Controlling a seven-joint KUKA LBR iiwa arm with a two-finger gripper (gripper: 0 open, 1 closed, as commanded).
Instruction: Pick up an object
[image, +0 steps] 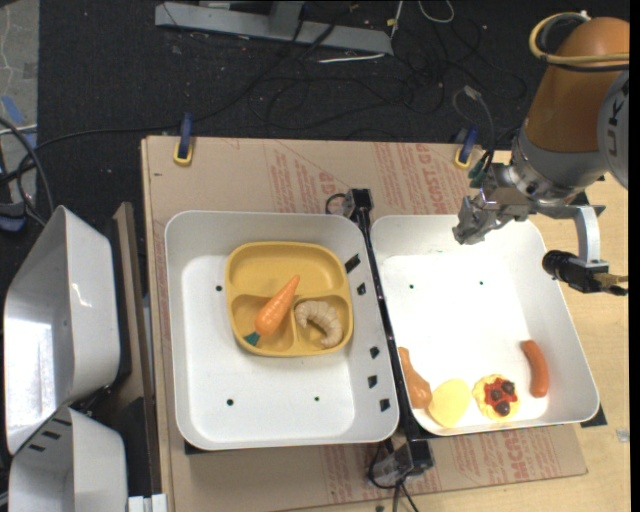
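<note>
Over the far edge of the right bin (560, 300), near the counter's (260, 165) far right corner, the gripper (470, 228) hangs above bare white floor with nothing between its fingers; whether they stand apart or together cannot be told from this slant. It touches no object.

The candidates in this bin lie well apart from it, strung along the bin's near edge: a sausage (537, 367) toward the near right corner, a small pizza-like disc with red and dark toppings (497, 395) beside it, a pale yellow round piece (450, 401) next, and an orange drumstick-shaped piece (412, 375) against the left wall. They probably gather there because the bin floor dips toward that side, which makes the wall a nuisance for any grasp.

The left bin (200, 400) carries a yellow divided plate (285, 262) toward its far side, with a carrot (277, 305) lying across the divider and a shrimp (320, 320) in the right compartment.
</note>
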